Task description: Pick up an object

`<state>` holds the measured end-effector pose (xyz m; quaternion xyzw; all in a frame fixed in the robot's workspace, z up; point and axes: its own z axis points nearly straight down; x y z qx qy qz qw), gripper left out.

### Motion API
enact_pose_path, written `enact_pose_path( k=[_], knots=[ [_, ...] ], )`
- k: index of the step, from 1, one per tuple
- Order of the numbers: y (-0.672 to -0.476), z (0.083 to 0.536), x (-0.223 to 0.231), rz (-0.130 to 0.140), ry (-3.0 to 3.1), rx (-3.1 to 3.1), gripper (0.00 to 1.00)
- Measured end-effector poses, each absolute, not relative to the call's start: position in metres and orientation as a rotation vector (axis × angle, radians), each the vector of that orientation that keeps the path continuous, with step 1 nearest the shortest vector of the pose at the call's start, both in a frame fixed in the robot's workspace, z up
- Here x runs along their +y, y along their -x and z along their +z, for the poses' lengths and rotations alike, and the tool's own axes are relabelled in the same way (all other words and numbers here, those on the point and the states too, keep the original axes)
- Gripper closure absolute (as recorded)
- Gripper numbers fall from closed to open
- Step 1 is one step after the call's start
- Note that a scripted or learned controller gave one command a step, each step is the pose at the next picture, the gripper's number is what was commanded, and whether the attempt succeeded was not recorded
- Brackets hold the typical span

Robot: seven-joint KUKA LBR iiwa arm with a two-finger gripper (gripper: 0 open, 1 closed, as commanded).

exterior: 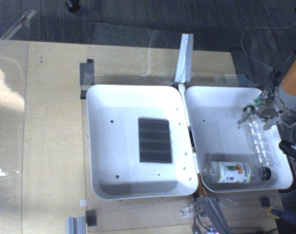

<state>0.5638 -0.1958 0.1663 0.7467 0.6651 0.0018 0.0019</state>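
Hanging over right bin (221, 99), my pincer (257, 112), grip unclear. Bottle (233, 172) lying inside. Left bin (101, 130) has dark pad (155, 140).

You get even, cool overhead light; white bins (133, 96) bright, not blown out. Glare patch on clear sheet (6, 87) at far left. Soft shadow along left bin's near wall. Overall image soft, slightly grainy; gripper (259, 115) at right looks blurred.
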Motion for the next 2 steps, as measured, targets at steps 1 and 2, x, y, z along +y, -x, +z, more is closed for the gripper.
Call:
enact_pose_path(
  k=[1,2],
  knots=[
    [-0.609,0.090,-0.197,0.011,-2.325,2.095,0.00],
    [-0.668,0.118,-0.196,0.006,-2.135,2.295,0.00]
  ],
)
